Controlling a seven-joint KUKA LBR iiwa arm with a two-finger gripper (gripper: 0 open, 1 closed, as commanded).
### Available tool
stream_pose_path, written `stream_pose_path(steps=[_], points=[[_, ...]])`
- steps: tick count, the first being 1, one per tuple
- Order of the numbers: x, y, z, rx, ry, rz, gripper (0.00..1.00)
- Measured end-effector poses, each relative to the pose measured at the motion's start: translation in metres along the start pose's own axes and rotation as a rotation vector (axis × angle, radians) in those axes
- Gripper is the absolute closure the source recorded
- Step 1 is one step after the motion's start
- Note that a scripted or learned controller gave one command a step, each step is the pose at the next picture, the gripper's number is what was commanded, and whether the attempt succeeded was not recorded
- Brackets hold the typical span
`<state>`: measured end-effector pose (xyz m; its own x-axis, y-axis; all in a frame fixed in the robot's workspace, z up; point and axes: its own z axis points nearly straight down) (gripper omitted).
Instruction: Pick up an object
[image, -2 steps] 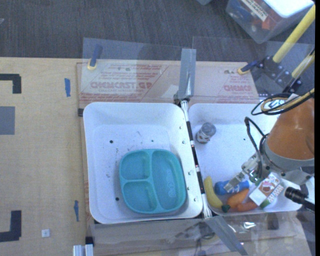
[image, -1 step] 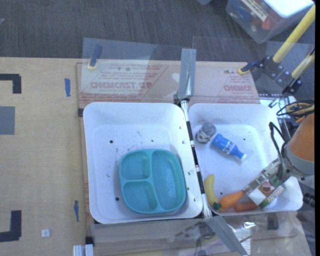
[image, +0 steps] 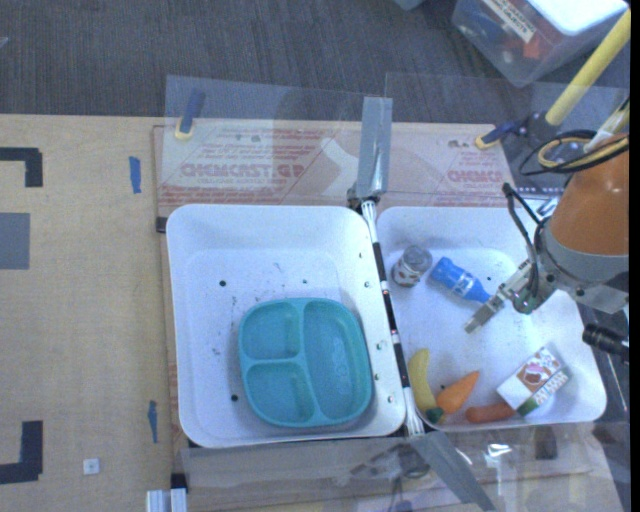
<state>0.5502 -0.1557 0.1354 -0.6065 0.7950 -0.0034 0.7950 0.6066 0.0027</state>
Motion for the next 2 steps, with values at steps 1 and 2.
stream_pose_path(steps=[1,2], points=[[-0.013,0.045,0.047,-0.004,-0.006,-0.034,0.00],[-0.015,0.046,0.036,-0.009,-0.012,-0.034,1.00]])
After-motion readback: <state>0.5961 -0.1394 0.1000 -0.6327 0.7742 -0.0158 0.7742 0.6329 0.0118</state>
